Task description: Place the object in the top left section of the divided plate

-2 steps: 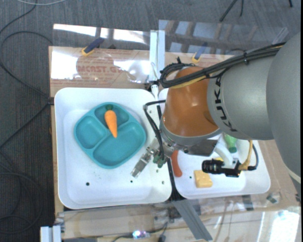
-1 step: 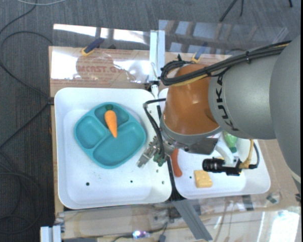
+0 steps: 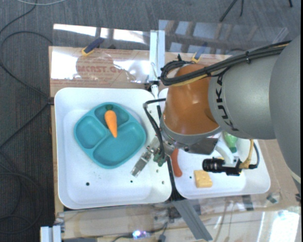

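Arm (image 3: 252, 84) entered from the right, its grey bulk across the upper part of the right bin (image 3: 255, 185), the orange band (image 3: 192, 105) over that bin's left half. Below the band the wrist angled down and left, crossing the wall shared by the two bins. Gripper (image 3: 141, 164) sat low over the white floor of the left bin (image 3: 63, 150), pointing down-left, just off the lower-right rim of the teal divided plate (image 3: 122, 151) and apart from it. Nothing seen in the gripper; whether it was open or closed could not be made out from this angle. Carrot (image 3: 111, 123) lay on the plate, in its upper part, green end toward the top rim and tip toward the centre where the ridges meet. It ran along the ridge between the two upper sections; which of them it rested in could not be told. Carrot well apart from the gripper. In the right bin: a red-orange stick-shaped piece (image 3: 177, 164) near the left wall, a yellow block (image 3: 203, 179) near the front, and a green item (image 3: 231, 142) partly hidden under the arm.
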You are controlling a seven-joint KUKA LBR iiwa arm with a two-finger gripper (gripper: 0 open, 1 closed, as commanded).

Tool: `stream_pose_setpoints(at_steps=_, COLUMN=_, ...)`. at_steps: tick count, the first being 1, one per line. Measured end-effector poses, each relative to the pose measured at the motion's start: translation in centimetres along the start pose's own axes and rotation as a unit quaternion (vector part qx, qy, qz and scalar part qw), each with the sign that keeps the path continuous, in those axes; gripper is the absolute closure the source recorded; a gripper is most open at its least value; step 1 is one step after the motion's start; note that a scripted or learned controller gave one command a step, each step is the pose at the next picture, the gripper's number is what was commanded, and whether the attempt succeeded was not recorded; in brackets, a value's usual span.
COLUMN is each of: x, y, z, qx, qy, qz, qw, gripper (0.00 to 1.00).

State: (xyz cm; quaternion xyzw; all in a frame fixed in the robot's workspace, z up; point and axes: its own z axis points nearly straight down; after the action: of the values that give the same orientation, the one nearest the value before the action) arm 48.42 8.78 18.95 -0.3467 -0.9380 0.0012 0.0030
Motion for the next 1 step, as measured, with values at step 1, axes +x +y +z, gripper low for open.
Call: stream_pose_setpoints(at_steps=1, x=0.06, y=0.17, z=-0.75, qx=0.000, qy=0.001, qz=-0.001, qw=1.0000, gripper=1.00)
